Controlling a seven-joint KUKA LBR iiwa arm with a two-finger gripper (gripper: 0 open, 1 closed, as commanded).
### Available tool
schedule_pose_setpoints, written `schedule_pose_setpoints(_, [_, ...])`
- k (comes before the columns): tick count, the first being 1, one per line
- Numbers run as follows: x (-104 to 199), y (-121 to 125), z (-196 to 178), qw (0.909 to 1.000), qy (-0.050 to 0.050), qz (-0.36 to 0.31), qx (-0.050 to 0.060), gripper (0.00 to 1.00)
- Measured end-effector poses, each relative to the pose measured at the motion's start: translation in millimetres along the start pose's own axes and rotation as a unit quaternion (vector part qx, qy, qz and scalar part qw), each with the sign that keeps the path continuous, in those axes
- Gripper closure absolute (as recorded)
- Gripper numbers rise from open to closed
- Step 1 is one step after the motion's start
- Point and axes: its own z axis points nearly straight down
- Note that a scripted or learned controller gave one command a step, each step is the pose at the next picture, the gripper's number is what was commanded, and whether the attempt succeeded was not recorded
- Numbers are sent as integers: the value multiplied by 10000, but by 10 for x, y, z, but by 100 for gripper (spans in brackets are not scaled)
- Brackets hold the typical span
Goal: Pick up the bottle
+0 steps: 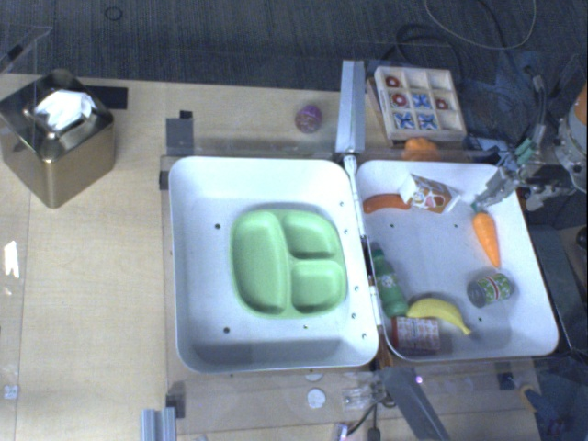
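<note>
The bottle is green with a dark cap and lies along the left wall of the right bin, its cap pointing to the far side. My gripper hangs over the far right part of that bin, just above the top end of an orange carrot. It is well away from the bottle, to the bottle's upper right. Nothing shows in the gripper.
Around the bottle lie a banana, a red-labelled can, a green round can and a white pouch on an orange-red piece. The left bin holds a green divided plate. A tic-tac-toe board lies behind the bins.
</note>
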Motion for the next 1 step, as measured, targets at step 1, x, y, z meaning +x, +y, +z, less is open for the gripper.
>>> schedule_pose_setpoints(1, [530, -102, 861, 9981, 5, -608, -2, 0])
